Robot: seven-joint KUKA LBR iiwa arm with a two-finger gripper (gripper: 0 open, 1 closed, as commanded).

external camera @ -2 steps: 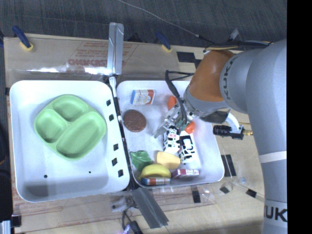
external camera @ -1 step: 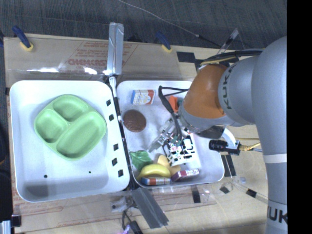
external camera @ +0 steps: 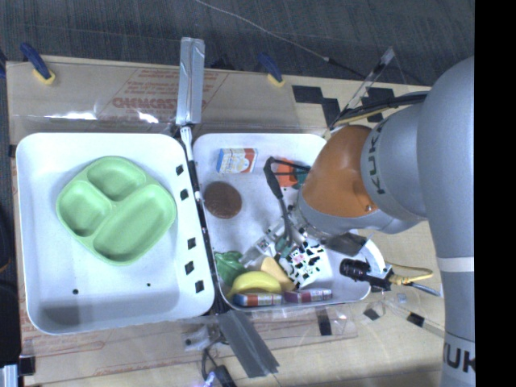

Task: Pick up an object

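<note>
Objects lie in the right bin (external camera: pixel 322 145); at 9 o'clock we see a green plate (external camera: pixel 117 208) in the left bin (external camera: pixel 32 216). A banana (external camera: pixel 256 281) lies at 6 o'clock. We cannot tell how the hand (external camera: pixel 284 244) stands above it.

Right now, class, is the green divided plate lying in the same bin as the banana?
No. The green divided plate lies in the left bin; the banana lies in the right bin.

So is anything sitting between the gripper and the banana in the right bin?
Nothing visible separates them. The gripper is down among the clutter just above the banana; a black-and-white spotted object lies close on the banana's right.
</note>
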